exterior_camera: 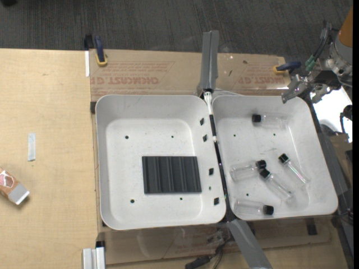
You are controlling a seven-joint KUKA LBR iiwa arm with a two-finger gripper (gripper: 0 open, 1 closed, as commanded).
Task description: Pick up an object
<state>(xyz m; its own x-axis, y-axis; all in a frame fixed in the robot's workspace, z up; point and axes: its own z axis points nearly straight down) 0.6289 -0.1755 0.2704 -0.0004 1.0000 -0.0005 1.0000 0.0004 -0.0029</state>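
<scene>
1. On your far left the wooden tabletop [45, 105] carries a small grey strip [31, 147] and a pink-and-grey item [11, 187] at its edge.
2. The left bin [112, 114] holds a dark ribbed block [171, 174], lying flat in the middle.
3. The right bin [297, 114] holds five clear vials with black caps [280, 172], mostly clustered at the near side, one apart at the far side.
4. The claw [305, 88] hangs above the right bin's far right corner; you can't tell its finger state.
5. Expect slips: clear round vials roll, and neighbours crowd a grasp.
6. Dark carpet [168, 10] lies beyond the cardboard.
</scene>
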